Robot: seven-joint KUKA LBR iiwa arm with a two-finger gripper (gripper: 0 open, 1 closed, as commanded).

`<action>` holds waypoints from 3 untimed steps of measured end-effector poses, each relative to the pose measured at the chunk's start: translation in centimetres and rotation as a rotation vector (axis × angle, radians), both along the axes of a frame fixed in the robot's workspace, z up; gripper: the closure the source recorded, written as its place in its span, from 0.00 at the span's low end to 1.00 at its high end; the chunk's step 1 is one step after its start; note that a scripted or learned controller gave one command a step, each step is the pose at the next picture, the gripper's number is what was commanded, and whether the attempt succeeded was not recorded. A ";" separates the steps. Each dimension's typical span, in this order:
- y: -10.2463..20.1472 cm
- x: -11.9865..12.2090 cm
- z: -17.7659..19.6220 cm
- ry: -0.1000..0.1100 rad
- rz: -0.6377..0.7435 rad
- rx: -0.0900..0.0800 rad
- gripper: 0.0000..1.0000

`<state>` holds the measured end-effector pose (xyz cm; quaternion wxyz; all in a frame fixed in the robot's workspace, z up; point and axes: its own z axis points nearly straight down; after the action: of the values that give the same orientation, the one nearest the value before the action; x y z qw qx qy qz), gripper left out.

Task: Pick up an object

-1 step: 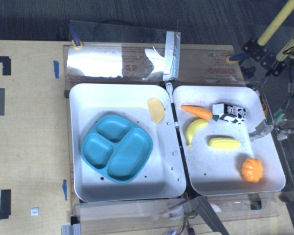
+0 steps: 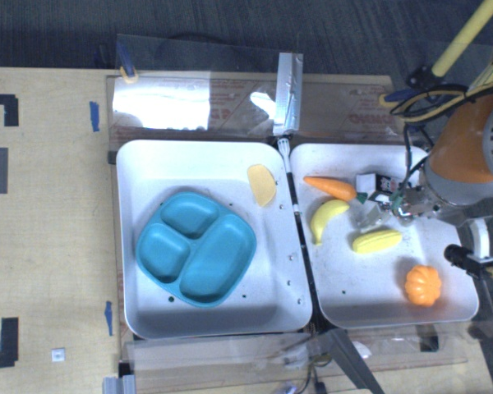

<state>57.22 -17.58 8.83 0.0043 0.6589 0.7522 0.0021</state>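
While arm reached in from right, gripper (image 2: 376, 208) was seen low in right bin (image 2: 452, 310), among carrot (image 2: 332, 188), banana (image 2: 327, 218), yellow piece (image 2: 376, 240); small pumpkin (image 2: 423, 286) lay apart. Finger state could not be told. Blue divided plate (image 2: 197, 248) and yellow chip (image 2: 262, 184) were seen in left bin (image 2: 140, 167).

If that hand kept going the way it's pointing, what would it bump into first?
Probably the yellow banana: the hand points left toward it, with the yellow corn piece just below that line. Depth is hard to judge.
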 end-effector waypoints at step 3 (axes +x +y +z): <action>2.9 -5.4 0.0 0.005 0.096 0.001 0.00</action>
<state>51.77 -14.67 8.79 0.0021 0.6218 0.7831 0.0010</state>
